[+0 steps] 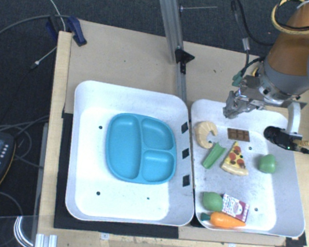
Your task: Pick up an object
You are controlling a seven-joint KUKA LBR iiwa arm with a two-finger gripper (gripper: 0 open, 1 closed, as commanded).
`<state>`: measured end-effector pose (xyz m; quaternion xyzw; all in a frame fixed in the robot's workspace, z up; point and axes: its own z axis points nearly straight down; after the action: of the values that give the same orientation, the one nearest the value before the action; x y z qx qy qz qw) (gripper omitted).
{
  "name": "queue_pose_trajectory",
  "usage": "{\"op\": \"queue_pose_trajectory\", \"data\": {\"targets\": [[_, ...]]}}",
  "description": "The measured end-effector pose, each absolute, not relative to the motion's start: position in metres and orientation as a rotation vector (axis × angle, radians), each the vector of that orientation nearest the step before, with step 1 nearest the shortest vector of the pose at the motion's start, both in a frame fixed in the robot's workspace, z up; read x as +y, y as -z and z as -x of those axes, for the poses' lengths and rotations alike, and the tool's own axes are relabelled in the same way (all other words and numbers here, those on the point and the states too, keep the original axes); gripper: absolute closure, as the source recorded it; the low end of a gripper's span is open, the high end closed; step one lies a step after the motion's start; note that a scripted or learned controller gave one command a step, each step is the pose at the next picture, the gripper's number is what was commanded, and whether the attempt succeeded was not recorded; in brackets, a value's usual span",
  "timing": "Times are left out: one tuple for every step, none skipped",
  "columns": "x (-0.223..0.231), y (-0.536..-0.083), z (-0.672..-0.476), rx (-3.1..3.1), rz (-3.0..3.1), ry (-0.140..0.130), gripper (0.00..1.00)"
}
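Camera view: the gripper (233,110) hangs over the right bin's (294,194) far edge; whether its fingers are parted, I cannot tell. Below lie a pale curved croissant (204,132), flat brown chocolate bar (238,135), green pod (214,156), pizza wedge (235,159). The left bin (82,155) holds a glossy blue divided plate (140,148).

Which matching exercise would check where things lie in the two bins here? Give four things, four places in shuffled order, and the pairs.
Things:
1. blue divided plate
2. pizza slice
3. carrot
4. chocolate bar

Places:
A. right bin, near front edge
B. left bin, middle
C. right bin, far end, near the gripper
D. right bin, centre, beside the green pepper strip

Pairs: 1-B, 2-D, 3-A, 4-C
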<state>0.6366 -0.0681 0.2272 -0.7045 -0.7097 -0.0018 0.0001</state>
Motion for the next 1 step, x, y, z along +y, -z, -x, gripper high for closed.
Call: {"op": "queue_pose_trajectory", "data": {"targets": [[-0.0188, -0.2303, -0.6242, -2.225, 2.212, 0.0, 1.0]]}}
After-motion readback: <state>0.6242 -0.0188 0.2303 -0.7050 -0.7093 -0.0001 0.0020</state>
